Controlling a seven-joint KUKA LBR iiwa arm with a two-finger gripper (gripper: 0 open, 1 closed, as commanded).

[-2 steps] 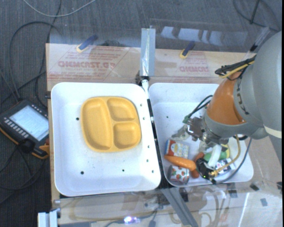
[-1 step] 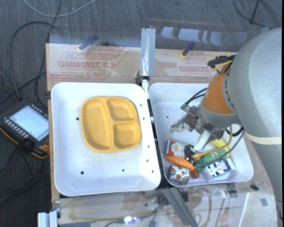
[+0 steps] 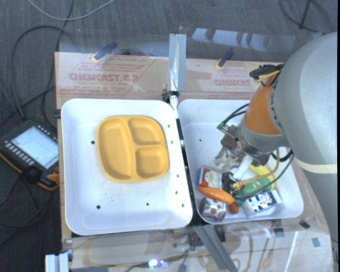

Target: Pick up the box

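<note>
From where I stand, the small red-and-white box (image 3: 209, 178) lies touching the far side of the orange carrot (image 3: 216, 195) in the right bin (image 3: 199, 130), with the gripper (image 3: 231, 158) hanging just beyond it toward the arm, spread or closed I cannot tell.

You have two bins side by side. A tray (image 3: 133, 148) sits in the middle of the left bin (image 3: 79, 208). In the right bin (image 3: 201, 135), things crowd the lower part: the box (image 3: 209, 178) at the left, a carrot (image 3: 215, 194) just below it, a pack (image 3: 262, 202) further right.
</note>
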